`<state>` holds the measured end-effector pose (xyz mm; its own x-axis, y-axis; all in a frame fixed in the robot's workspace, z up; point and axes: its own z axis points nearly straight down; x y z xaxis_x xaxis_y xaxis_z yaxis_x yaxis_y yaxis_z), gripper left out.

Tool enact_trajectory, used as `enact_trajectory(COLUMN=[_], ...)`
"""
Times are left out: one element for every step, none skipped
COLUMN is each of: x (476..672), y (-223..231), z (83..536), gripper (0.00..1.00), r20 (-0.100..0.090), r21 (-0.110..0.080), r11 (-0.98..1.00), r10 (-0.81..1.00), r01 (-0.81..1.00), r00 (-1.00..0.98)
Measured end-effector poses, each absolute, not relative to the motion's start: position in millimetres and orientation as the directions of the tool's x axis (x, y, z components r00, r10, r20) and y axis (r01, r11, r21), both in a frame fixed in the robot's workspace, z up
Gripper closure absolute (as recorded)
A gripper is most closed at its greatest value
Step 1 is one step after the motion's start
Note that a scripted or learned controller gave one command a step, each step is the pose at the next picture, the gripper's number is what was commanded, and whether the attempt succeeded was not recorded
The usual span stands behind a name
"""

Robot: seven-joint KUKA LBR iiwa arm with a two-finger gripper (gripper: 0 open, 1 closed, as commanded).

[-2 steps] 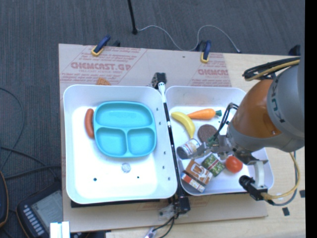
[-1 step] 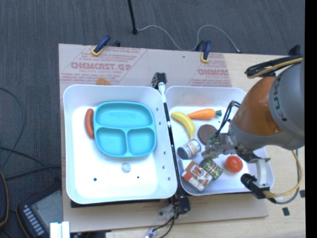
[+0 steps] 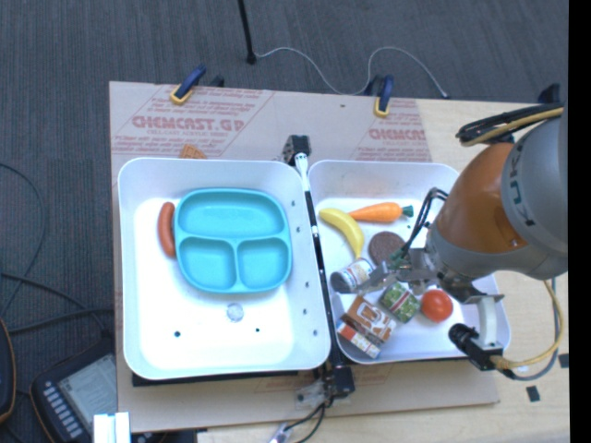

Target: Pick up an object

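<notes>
We see the gripper [image 3: 399, 273] low over the right bin [image 3: 434, 170], in the cluster of small items near that bin's front edge, but we cannot tell how it is set or whether it has hold of anything, since the arm's wrist hides much of it. Just beside it lie a small silver can [image 3: 352, 275] on its side, a green packet [image 3: 399, 301], a brown box [image 3: 365, 324] towards the bin's front left corner and a red tomato [image 3: 437, 305]. Nearer the bin's back edge lie a banana [image 3: 343, 228], a carrot [image 3: 377, 212] and a dark round disc [image 3: 384, 245]. The can seems the likeliest target: we judge it light and stiff, but smooth and prone to roll, so we would take it across its curved body at mid-length. The left bin [image 3: 138, 247] holds a blue divided tray [image 3: 233, 240] and a sausage [image 3: 167, 228].
</notes>
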<state>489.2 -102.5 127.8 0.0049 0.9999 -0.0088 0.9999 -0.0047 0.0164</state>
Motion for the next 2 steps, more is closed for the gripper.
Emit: enact_trajectory(x=[489.5,489.4], y=[-102.3,-102.2], z=[137.2,137.1], gripper=[1.0,0.0], r20=[-0.008,-0.008], r21=[0.016,0.016], r11=[-0.005,-0.005], r10=[1.0,1.0], r01=[1.0,1.0], r00=[0.005,0.005])
